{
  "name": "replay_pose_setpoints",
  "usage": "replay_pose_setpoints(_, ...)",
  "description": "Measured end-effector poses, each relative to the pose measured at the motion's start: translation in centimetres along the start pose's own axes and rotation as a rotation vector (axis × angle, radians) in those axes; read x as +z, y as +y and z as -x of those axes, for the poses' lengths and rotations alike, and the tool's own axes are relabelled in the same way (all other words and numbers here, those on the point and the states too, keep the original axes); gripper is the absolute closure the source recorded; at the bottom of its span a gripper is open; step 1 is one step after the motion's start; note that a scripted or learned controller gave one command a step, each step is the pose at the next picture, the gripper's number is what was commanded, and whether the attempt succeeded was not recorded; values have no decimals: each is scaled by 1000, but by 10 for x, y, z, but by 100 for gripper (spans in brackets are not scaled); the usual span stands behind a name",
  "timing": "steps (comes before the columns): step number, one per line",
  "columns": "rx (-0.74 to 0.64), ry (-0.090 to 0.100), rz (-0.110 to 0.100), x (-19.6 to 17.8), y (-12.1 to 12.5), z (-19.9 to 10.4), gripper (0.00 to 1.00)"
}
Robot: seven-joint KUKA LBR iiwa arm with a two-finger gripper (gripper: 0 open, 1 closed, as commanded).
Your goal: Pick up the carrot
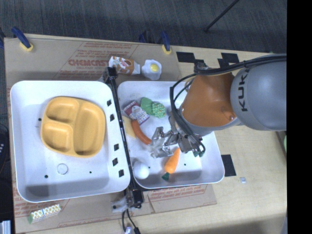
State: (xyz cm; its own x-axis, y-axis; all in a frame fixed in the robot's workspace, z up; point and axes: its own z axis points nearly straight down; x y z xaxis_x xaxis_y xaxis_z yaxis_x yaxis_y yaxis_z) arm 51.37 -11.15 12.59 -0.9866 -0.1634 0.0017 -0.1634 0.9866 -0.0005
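The carrot (171, 165) is orange with a small green tip and lies tilted in the right bin (209, 155), near that bin's front wall. My gripper (163, 143) hangs over the middle of the same bin. Its metal end sits just above and to the left of the carrot's thick upper end, touching it or very close. The grey arm with its orange band (209, 101) reaches in from the right and hides the bin's right part.
Also in the right bin are an orange-red sausage-like piece (141, 132), a green toy vegetable (152, 107), a small packet (137, 113) and a white egg (141, 169). The left bin (24, 169) holds a yellow divided plate (73, 126). Small items (152, 68) lie behind the bins.
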Motion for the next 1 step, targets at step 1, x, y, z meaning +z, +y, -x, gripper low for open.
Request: replay_pose_setpoints(1,0,0,0,0,0,0,0)
